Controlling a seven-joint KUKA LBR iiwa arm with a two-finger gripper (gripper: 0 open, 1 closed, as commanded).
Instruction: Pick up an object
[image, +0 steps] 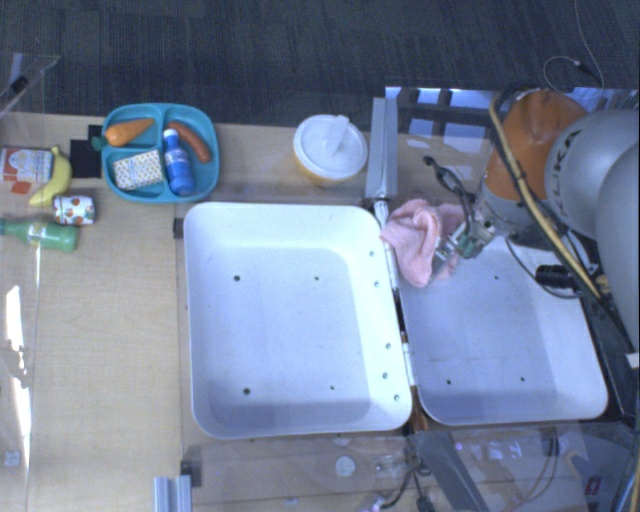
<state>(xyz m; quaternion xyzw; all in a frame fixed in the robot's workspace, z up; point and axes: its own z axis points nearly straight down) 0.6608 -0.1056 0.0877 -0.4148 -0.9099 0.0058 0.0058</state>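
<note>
A pink cloth (416, 240) is seen bunched at the far left corner of the right bin (520, 390), draped partly over the rim shared with the left bin (290, 400). The gripper (462, 243) is pressed against the cloth's right edge; whether it is closed on fabric cannot be told. A thin pinch could let the cloth slip free when lifted.

A single fixed camera sits above the bench (100, 380) and looks down at a slant. It takes in both white bins, the left bin (290, 320) and the right bin (510, 340), side by side and near the middle of the frame. The arm (590, 170) enters from the right edge. Dark floor (250, 40) runs along the top.
</note>
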